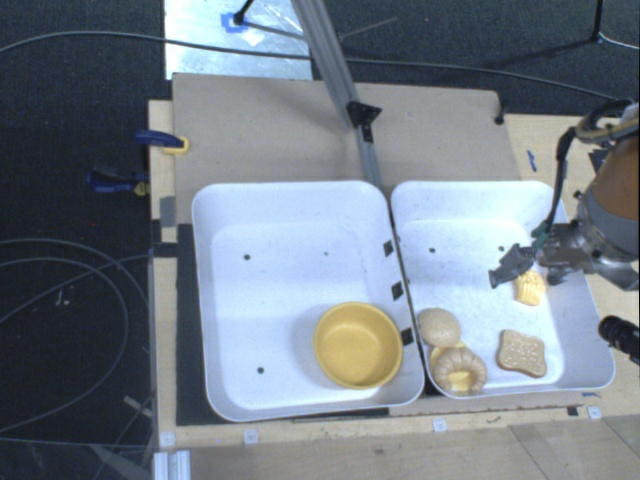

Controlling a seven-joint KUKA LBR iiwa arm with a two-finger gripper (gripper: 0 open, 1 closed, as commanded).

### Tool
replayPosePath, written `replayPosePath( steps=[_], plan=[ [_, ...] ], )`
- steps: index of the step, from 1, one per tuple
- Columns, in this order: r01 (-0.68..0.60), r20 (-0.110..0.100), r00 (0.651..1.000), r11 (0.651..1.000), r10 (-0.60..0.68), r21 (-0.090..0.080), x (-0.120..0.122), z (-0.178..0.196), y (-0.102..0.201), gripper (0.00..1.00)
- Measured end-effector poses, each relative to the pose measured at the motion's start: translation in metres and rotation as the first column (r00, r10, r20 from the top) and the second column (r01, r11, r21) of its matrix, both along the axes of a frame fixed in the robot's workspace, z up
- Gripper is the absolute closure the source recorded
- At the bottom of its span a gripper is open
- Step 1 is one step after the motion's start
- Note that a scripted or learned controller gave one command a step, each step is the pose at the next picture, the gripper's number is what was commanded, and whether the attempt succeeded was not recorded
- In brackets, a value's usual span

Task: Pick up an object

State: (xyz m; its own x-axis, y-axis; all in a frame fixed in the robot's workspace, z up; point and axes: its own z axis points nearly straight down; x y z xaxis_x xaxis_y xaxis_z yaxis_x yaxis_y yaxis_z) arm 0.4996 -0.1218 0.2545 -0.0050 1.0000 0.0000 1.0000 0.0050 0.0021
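Left bin (230, 268), shallow white plastic: one round yellow plastic bowl (358, 343) sits upright near its front right corner, well apart from the arm.

Right bin (470, 218), same make: a pale beige bun-shaped toy (438, 325) lies against the divider, and a tan croissant-like toy (459, 368) is just in front of it, touching or nearly so. Further right, a flat brown toast-shaped piece (522, 353) lies near the front wall. A small yellow chunky piece (530, 289) lies behind the toast and directly under the gripper (512, 266).

Step in hand, as judged: descent onto the yellow piece. To do it well, the jaws should be centred over the piece so it sits between the tips, lowered until they nearly reach the bin floor, then closed; the toast is near enough to be nudged by a sloppy approach.

Jaws: dark tips point left, at the piece's upper left edge. Cannot tell if they are spread or pressed together, nor whether they touch the piece. Nothing visibly held.
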Motion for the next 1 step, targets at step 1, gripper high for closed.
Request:
replayPosePath(
  steps=[1],
  plan=[
    [0.004,-0.004,1.000,1.000,-0.004,0.001,-0.0007,-0.0438,0.0069,0.00]
  ],
)
